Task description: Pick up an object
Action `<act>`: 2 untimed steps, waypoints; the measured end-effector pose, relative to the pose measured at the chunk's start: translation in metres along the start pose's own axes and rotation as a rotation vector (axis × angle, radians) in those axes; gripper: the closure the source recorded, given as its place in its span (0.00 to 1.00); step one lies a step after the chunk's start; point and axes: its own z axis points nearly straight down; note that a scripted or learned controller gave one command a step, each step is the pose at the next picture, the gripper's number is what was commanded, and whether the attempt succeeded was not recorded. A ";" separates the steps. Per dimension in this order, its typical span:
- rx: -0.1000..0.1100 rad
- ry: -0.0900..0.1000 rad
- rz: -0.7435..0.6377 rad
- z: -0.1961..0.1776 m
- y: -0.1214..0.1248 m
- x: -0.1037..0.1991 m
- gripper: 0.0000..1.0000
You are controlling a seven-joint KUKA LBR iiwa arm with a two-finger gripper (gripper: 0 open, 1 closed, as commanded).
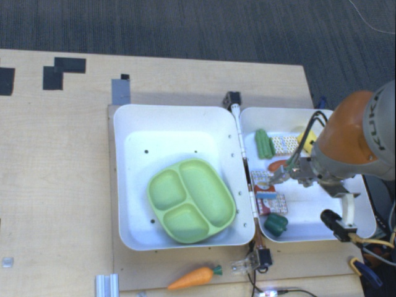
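Observation:
My gripper (276, 177) is low in the right bin (365, 228), over its left-middle part. It hangs just above a red, white and blue packet (270, 202) and beside a small orange-red object (278, 164). A green cucumber-shaped piece (264, 143) lies at the bin's far left, with a speckled pale packet (285, 144) and a yellow object (306, 142) to its right. A dark green pepper-like object (276, 224) sits at the near left corner. The wrist and orange-banded arm hide the bin's middle right.
The left bin (133, 166) holds a light green divided plate (190, 200). An orange carrot (193, 278) lies on the bench in front of the bins. The ridge (242, 159) between the two bins runs just left of the gripper.

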 end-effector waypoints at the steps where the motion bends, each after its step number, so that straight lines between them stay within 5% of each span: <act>1: 0.008 -0.002 0.001 0.015 -0.010 0.002 0.00; 2: -0.007 -0.004 0.003 0.019 -0.013 0.003 0.00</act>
